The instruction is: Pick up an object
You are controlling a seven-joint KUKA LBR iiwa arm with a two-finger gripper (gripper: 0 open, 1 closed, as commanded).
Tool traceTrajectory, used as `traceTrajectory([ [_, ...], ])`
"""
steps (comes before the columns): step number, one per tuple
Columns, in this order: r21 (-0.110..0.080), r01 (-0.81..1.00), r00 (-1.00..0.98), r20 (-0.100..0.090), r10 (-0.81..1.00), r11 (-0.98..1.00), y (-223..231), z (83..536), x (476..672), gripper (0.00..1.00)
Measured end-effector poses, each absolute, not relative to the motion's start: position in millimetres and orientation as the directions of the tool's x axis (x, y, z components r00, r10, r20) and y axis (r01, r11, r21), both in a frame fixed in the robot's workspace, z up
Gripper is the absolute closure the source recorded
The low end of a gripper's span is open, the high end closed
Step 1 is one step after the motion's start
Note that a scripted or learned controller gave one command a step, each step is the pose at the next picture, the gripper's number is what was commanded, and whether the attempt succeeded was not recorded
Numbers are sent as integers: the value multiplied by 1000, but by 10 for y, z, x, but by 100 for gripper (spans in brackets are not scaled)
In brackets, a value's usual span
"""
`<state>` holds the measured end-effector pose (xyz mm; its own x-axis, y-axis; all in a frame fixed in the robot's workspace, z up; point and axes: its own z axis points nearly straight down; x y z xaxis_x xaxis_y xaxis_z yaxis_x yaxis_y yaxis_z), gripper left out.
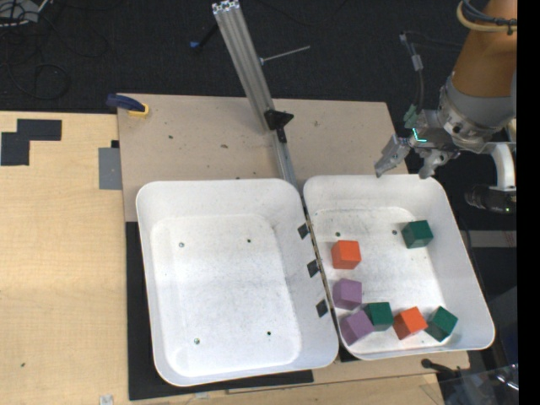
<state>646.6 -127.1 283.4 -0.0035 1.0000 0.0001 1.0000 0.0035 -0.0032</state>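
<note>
A pale wooden bench point(51, 251) under a dark floor point(126, 32) strewn with cables point(25, 7).

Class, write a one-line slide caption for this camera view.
Gripper open above the right bin's far edge, seven blocks inside: three green, two orange, two purple.

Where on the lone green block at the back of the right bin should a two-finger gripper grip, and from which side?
Grip the green block across two opposite flat side faces, coming straight down from above. It lies apart from the other blocks, leaving room for fingers around it.
</note>
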Motion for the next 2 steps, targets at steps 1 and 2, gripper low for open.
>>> traceTrajectory([
  [1, -9, 1000, 0, 2, 1000, 0, -1197, 2235, 6398, 0],
  [2, -10, 1000, 1, 1, 1000, -1, -1218, 1588, 6402, 0],
])
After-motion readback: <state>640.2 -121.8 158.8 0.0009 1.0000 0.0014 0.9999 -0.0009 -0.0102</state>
